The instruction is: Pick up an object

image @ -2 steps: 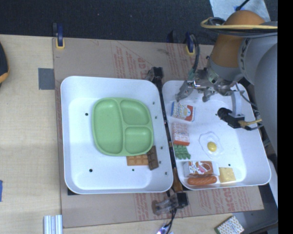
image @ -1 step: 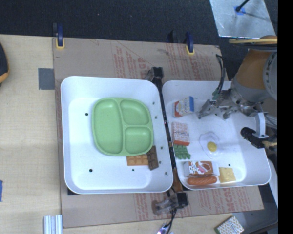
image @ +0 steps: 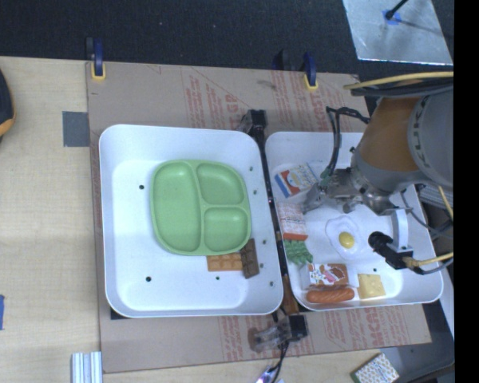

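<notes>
Camera view: counter [image: 40, 214] in pale wood, brown cardboard sheet under two white bins. Left bin [image: 128, 286] held a green divided plate [image: 199, 206], lying flat, large compartment toward the left. Just below the plate, touching its lower edge, lay an orange waffle-like block [image: 224, 263] and a dark brown piece [image: 250, 258], tilted. Right bin [image: 431, 290] held small toy foods: a white packet [image: 291, 180] near the top left, green leafy piece [image: 298, 251], fried egg [image: 345, 238] in the middle, a sausage [image: 330, 296] with its long axis running left-right along the bottom wall, a yellow cracker [image: 371, 286] just beside it. Arm [image: 399, 146] reached in from the right; jaws sat low over the bin, above the egg. Cannot tell whether the jaws were spread or pressed together.
</notes>
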`<state>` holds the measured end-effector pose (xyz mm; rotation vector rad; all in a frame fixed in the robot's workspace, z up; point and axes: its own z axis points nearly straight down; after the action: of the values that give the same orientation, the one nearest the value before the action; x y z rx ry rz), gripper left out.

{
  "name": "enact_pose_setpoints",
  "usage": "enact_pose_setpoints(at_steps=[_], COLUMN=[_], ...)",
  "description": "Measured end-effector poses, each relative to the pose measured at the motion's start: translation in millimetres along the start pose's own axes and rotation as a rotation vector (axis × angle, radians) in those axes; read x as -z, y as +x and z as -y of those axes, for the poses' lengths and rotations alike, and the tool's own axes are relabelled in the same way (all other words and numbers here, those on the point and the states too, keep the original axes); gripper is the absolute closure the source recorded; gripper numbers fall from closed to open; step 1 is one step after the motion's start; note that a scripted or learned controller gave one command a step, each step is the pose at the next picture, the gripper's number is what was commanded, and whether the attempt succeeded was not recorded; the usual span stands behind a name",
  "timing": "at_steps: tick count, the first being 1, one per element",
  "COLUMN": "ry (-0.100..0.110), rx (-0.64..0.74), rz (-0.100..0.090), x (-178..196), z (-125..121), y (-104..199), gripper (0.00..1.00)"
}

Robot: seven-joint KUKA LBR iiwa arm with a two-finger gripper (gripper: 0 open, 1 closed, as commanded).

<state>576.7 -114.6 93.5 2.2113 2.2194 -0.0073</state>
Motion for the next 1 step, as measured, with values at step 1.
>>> enact_pose_setpoints(at_steps=[1], ry=[-0.001], rx=[0.001], rz=[-0.005], x=[-1.7], z=[-76.1], y=[-59.0], gripper=[0.0])
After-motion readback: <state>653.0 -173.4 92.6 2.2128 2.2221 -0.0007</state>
